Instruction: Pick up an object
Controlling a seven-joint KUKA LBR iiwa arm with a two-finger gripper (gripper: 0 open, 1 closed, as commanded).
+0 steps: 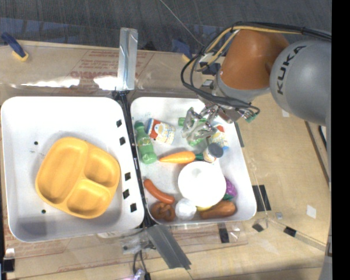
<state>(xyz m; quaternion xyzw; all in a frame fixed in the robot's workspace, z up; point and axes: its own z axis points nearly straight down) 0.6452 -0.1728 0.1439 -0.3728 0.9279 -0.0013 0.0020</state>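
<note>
Dark carpet borders a bench (291,174) that carries two shallow white bins side by side: the left bin (17,121) contains a yellow divided plate (77,176), and the right bin (242,162) contains a crowded heap of toy food. The arm (297,80) reaches in from the right, and its pincer (199,126) is low over the upper middle of the right bin, among the clutter. Whether its fingers are apart or together cannot be told; metal parts and objects overlap there, and nothing can be confirmed as held. No single object is assigned by the task. The nearest candidates are a small white carton (162,132) just to the pincer's left, a green bottle (144,144) beyond it against the bin's left wall, and an orange carrot (176,157) just below the pincer. The carrot's long axis runs roughly left to right across the view. A white round lid (202,184) lies further below, with sausages (158,192) along the lower edge. In my judgement, the carrot offers the clearest grasp, provided the fingers close across its narrow width.
</note>
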